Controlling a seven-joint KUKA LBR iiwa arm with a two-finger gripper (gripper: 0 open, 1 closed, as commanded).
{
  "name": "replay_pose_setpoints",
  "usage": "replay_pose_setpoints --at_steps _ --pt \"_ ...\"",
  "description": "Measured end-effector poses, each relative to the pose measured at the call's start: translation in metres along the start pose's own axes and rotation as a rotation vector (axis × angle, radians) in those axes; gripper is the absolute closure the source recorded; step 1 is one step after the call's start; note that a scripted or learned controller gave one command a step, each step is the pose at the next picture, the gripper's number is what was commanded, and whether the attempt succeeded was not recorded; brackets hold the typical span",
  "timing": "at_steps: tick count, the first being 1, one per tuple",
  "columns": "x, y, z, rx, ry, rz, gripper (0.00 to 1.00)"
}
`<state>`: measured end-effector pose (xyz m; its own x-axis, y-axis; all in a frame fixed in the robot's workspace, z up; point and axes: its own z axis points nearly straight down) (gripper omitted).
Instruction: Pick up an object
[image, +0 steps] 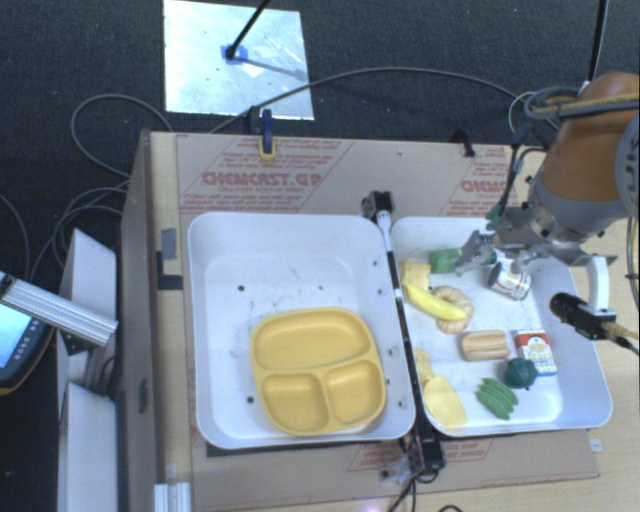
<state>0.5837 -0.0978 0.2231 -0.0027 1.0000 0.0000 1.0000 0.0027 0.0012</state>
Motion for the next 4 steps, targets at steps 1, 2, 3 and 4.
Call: replay_pose_setpoints --at_steps 1,2,3,4 --pt "-0.009 -0.013 0.068 0.002 0.000 0.002 0.00" --pt "-0.044 -0.063 0.139 0.001 0.000 0.002 0.00" --pt "-0.050 -0.091 0.139 0.000 0.000 0.002 0.00" --pt "-0.050 -0.090 0.128 -0.002 0.000 0.001 1.00"
